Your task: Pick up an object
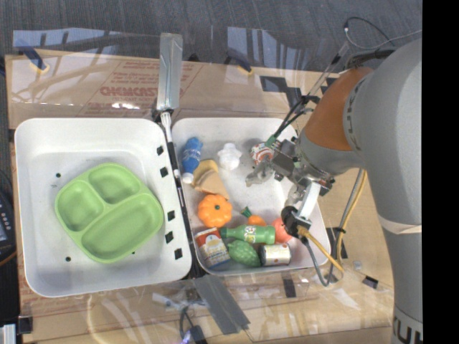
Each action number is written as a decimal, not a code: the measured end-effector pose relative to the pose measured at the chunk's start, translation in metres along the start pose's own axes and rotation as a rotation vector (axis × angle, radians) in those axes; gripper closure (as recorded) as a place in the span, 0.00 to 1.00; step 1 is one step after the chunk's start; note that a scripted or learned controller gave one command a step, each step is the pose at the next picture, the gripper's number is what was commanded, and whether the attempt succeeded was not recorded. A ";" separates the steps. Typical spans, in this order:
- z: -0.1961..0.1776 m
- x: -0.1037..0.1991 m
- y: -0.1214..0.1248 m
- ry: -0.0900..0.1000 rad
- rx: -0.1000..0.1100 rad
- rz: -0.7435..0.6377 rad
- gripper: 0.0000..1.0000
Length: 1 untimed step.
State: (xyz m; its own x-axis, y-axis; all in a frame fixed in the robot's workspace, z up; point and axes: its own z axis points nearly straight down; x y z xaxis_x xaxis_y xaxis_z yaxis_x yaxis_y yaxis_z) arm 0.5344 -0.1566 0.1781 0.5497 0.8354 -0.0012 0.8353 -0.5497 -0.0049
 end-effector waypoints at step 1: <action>0.036 0.044 -0.026 -0.001 0.003 -0.206 0.00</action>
